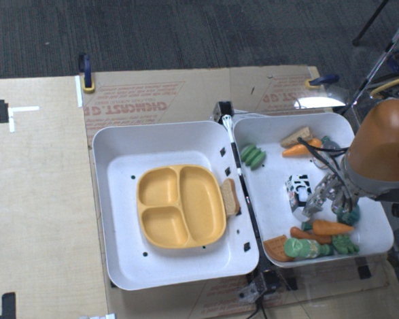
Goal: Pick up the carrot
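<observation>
Two carrots lie in the right bin (269,133). One orange carrot (332,227) rests near the front right, pointing left to right. The other carrot (301,150) sits at the back beside a bread slice (295,137). My gripper (327,206) hangs just above and behind the front carrot. It is open, with nothing between its fingers. The arm's grey and orange wrist (382,146) covers the bin's right side.
A green pod (252,156), a black-and-white item (298,189), a teal piece (350,214), green vegetables (306,249) and an orange wedge (276,248) also lie in the right bin. The left bin (125,263) holds a yellow divided plate (181,206) and a bread slice (230,197).
</observation>
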Controlling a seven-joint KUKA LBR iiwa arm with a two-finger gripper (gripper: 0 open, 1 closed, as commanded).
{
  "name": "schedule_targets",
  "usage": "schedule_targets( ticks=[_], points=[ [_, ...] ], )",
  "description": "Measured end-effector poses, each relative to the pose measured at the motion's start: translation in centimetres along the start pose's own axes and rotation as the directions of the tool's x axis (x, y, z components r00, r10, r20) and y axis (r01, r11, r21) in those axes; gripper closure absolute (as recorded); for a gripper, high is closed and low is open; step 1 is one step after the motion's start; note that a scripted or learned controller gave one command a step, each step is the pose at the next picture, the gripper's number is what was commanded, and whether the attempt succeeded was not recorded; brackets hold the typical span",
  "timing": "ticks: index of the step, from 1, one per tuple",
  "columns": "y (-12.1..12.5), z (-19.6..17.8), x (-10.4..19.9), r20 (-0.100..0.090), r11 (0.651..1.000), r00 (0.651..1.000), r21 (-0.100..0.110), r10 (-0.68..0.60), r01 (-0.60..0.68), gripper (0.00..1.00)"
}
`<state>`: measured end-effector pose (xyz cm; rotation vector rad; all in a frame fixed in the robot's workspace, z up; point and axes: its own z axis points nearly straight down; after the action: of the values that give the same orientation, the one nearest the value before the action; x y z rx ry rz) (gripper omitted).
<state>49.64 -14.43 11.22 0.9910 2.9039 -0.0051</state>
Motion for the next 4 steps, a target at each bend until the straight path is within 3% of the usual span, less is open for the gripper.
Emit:
schedule_targets(
  ticks=[1,2,3,4],
  points=[
    [2.0,-21.9,-5.4,-0.061,0.999,0.998,0.017,-0.030,0.031,0.00],
    [-1.8,-13.4,-1.7,-0.070,0.954,0.952,-0.002,-0.300,0.300,0.00],
    [-1.8,-17.7,-10.9,-0.063,0.921,0.919,-0.007,-0.389,0.389,0.00],
    [-6.7,-21.8,-5.0,-0.064,0.849,0.847,-0.019,-0.528,0.528,0.00]
  ],
)
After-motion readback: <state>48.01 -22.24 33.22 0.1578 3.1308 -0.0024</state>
